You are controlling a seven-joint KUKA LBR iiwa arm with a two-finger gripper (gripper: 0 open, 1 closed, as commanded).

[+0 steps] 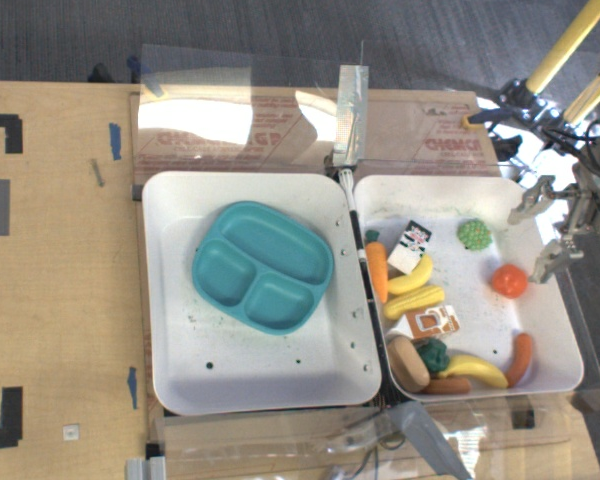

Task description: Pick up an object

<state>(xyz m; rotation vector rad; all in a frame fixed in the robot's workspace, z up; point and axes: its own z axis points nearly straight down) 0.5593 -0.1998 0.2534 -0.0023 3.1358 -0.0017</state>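
Camera view looks down on two white bins side by side. The left bin (pixel 170 368) holds a teal tray (pixel 263 266) with three parts. The right bin (pixel 560 353) is full of toy food. A carrot (pixel 377 270) lies by the wall between the bins. Near it are two yellow bananas (pixel 413 288), a small black and white carton (pixel 411 245) and a small orange and white box (pixel 432 321). A green bumpy ball (pixel 474 234) sits toward the upper part of the bin, and an orange-red tomato (pixel 510 281) sits at the right side. At the lower part lie a bread roll (pixel 409 364), a dark green veggie (pixel 435 355), another banana (pixel 475 370) and a red sausage (pixel 521 356).

The gripper (pixel 552 230) hangs at the right edge of the frame, over the rim of the right bin. Its two fingers stand apart, with nothing between them. It touches no toy.

The picking looks like it has not started; the arm seems to be getting ready to reach. The tomato is the nearest toy, just beside the lower finger. Next, the gripper would need to go over one toy, drop down around it, and squeeze.

Red words show on the clear wall at the back, but they are too blurry to read. The marks on the carton and the box cannot be read.
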